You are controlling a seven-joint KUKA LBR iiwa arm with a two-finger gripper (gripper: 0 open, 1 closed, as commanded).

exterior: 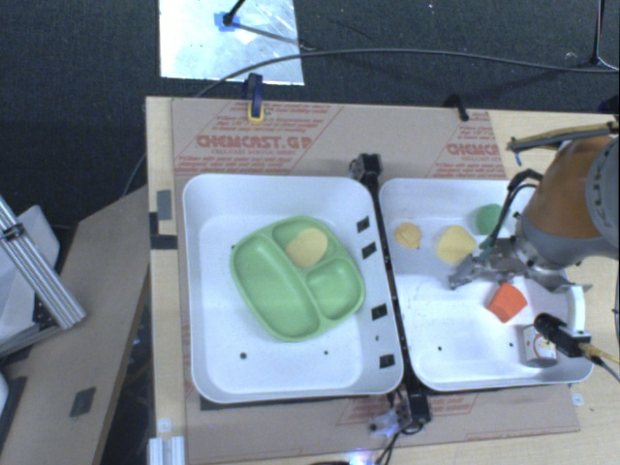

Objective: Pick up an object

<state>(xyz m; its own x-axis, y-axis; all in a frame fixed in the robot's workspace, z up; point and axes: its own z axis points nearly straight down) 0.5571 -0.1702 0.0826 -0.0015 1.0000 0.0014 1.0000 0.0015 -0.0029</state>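
Note:
My gripper hangs low over the middle of the right bin, with the grey and orange arm reaching in from the right. A yellow object lies just beyond the gripper, touching or nearly touching it. Just to the gripper's right and nearer the front sits an orange block. A green object lies further back, partly hidden by the arm. A small yellow-orange piece rests near the bin's left wall. Nothing is seen held.
The left bin holds a green divided plate with a pale yellow item in its rear compartment. The wall between the bins carries black clips. Bare white floor lies at the right bin's front left.

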